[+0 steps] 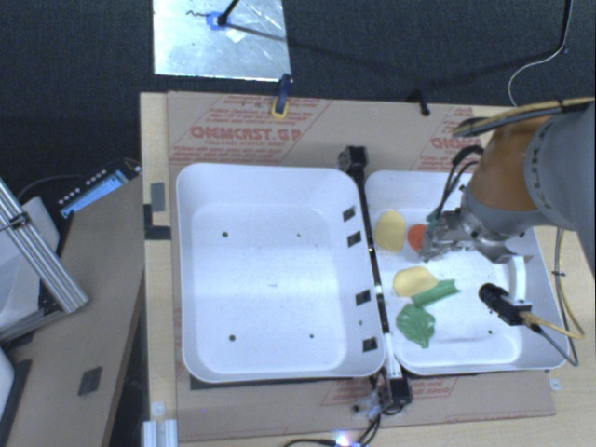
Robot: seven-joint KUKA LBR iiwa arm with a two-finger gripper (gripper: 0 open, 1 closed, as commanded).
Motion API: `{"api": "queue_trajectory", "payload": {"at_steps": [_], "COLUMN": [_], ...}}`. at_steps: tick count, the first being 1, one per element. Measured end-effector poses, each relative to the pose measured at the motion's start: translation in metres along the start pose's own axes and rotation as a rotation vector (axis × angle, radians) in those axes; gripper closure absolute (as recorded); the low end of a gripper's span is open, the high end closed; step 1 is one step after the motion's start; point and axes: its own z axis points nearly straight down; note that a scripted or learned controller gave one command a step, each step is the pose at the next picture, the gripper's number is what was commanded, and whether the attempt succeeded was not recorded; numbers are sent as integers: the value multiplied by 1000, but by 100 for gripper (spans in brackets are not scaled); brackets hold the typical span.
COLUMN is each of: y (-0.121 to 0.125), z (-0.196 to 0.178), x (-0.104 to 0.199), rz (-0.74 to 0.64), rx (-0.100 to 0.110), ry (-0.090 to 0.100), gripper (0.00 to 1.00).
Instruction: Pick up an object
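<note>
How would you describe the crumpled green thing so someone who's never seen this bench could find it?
Look in the right-hand shallow white bin, on its side nearest the left-hand white bin. At the front lies the crumpled dark green lump, below a yellow oval piece and a flat light green strip. It is the darkest, bunched-up item there.

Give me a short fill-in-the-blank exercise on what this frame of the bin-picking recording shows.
1. All the objects lie in the ____ bin.
2. The gripper hangs beside the ____ object.
3. The crumpled green object lies nearest that bin's ____ wall.
4. The arm carries an ____ band above the wrist.

Missing words: right; red; front; orange
</note>
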Motion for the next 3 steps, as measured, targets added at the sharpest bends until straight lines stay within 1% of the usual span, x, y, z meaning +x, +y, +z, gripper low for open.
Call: {"api": "queue_trajectory", "payload": {"at_steps": [1,2,3], "y": [0,23,23], "z": [1,11,0], "x": [0,29,28], "rz": [0,-5,-3], "rx": [0,1,-1], "ry": [0,1,1], "gripper": [0,0,100]}}
